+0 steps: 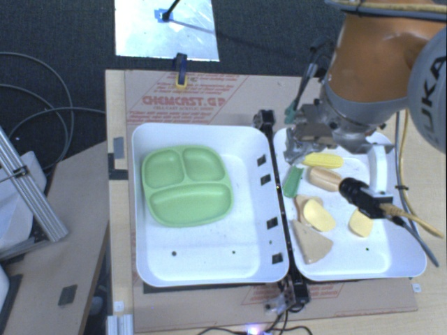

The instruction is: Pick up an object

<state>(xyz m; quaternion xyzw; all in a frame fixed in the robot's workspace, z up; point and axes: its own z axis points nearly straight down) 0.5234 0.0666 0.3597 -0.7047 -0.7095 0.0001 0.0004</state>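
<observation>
My gripper [299, 147] hangs low over the back left corner of the right bin [401, 260], under the orange-banded wrist. Just to its right lies a yellow corn cob [324, 160], and a tan cylinder [323, 179] rests in front of that. A green stick-shaped piece [292, 181] lies below the gripper along the bin's left wall. Further forward are a yellow oval slice [319, 217], a second yellow slice [361, 223] and a tan wedge [312, 243]. Nothing is seen held.
The left bin [160, 264] holds a green divided plate [187, 185]. A white upright piece [378, 170] stands near the right bin's far right side. A divider with black clips [272, 187] separates the bins. Cables lie at the left.
</observation>
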